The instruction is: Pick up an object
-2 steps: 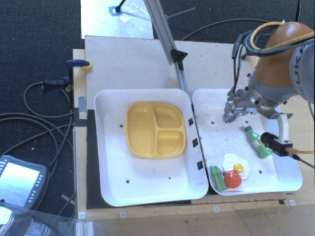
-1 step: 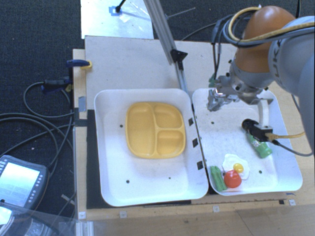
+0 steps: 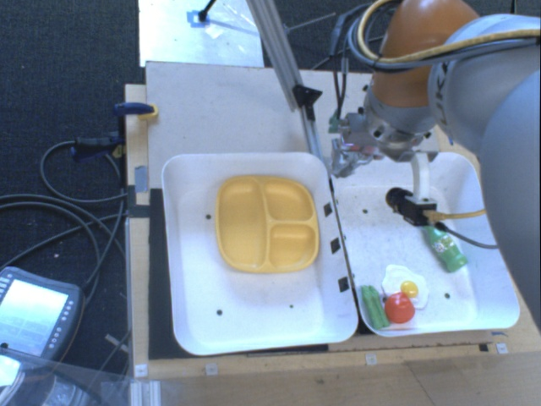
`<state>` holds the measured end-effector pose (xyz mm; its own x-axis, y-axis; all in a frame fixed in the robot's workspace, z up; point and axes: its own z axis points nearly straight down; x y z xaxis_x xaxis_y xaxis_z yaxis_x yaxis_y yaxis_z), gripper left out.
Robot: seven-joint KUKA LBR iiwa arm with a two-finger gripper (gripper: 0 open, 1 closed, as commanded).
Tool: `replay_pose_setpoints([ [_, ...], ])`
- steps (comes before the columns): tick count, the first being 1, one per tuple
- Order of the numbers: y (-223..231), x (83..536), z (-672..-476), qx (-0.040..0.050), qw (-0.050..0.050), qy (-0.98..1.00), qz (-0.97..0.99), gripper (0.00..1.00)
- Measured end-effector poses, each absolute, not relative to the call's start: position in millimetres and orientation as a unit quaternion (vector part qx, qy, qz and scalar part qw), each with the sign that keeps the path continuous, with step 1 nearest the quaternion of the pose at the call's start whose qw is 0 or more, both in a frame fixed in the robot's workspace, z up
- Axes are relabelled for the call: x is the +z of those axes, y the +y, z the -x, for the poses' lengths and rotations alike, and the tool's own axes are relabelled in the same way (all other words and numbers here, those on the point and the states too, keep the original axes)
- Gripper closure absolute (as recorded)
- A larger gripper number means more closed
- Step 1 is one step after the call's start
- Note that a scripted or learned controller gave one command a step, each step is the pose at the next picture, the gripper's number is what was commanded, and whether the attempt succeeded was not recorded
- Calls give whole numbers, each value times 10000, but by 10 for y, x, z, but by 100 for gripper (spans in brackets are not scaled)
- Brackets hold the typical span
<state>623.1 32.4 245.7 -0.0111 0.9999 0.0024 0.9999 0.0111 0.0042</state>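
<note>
- Although the right bin (image 3: 372, 227) holds several small things, none of them is between the jaws of the gripper (image 3: 345, 161), which hangs over the bin's far left corner, just beside the wall between the two bins.
- Whether the gripper is wide or narrow I cannot tell, because the wrist covers it from above.
- The green bottle (image 3: 445, 250) lies flat near the right side of this bin. Its long axis runs from upper left to lower right in the view. Its upper end is close to the robot's own parts, so I cannot make out which end is the cap.
- The fried egg toy (image 3: 406, 284) lies flat near the front of the bin, and the red tomato (image 3: 399, 309) touches its front edge.
- A green long piece (image 3: 373, 305) lies just left of the tomato, also pointing from upper left to lower right. It is too small to name.
- The yellow divided plate (image 3: 268, 223) lies flat in the middle of the left bin (image 3: 194, 294), well apart from the gripper.
- The grey arm (image 3: 499, 100) is cut off at the right edge and hides the far right corner of the right bin.
- Both bins rest on a pale bench (image 3: 220, 108). A slanted metal pole (image 3: 275, 36) crosses above it.
- At the bench's left edge there is a blue clamp (image 3: 135, 109). On the dark floor lie black cables (image 3: 68, 193) and a handheld screen unit (image 3: 34, 307), cut off at the lower left corner.
</note>
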Motion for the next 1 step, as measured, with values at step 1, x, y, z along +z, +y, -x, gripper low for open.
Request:
replay_pose_setpoints([
  [1, 822, 2386, -6338, 19, 6, 7108, -7034, 100],
])
